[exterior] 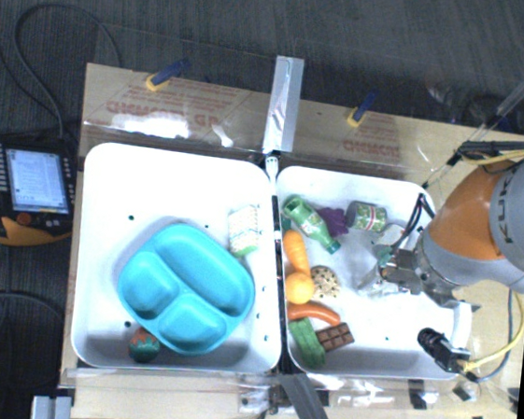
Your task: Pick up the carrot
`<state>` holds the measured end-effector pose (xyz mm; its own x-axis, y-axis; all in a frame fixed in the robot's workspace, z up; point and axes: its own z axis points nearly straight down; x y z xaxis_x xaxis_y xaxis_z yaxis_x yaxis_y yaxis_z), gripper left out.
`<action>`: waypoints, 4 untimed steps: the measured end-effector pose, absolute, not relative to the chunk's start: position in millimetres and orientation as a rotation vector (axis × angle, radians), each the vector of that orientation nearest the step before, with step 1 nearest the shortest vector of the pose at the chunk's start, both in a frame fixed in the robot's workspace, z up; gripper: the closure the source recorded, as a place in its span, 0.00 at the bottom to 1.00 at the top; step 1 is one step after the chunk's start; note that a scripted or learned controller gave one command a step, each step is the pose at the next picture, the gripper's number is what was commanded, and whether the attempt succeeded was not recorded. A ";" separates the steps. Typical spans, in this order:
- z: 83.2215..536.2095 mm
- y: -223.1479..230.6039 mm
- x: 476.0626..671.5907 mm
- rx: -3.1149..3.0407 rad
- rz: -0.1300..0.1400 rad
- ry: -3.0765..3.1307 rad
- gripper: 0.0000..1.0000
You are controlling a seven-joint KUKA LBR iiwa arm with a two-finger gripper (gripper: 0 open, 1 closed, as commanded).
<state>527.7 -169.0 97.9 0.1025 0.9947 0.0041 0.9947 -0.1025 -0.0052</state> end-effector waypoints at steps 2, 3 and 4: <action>90.3 -171.7 609.7 -2.327 -0.010 -2.124 1.00; 91.2 -160.3 542.4 -2.439 -0.015 -2.004 1.00; 249.5 -158.9 595.8 -2.167 0.010 -2.271 1.00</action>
